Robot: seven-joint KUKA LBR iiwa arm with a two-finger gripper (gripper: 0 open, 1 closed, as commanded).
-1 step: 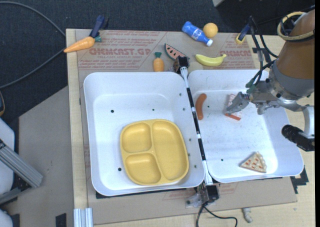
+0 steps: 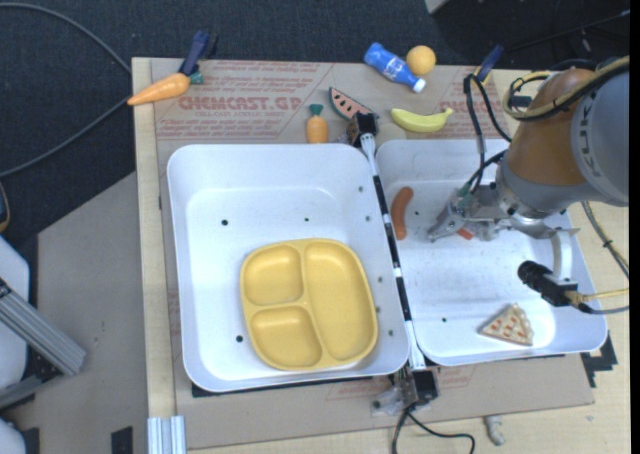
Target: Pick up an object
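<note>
Pizza slice [image 2: 507, 325] at right bin's [image 2: 440, 337] front edge. Sausage [image 2: 400, 213] by bin's left wall, long axis front-to-back, just left of fingers [image 2: 452, 229] (open or closed: cannot tell).

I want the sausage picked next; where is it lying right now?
The sausage lies in the right bin, against its left wall, just left of the hand.

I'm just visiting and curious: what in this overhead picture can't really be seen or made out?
- Gripper fingers: too small and blurred in the camera view to tell how they stand.
- Small reddish thing by the gripper: too tiny to identify.
- Right bin: its upper right part is hidden under the arm.
</note>
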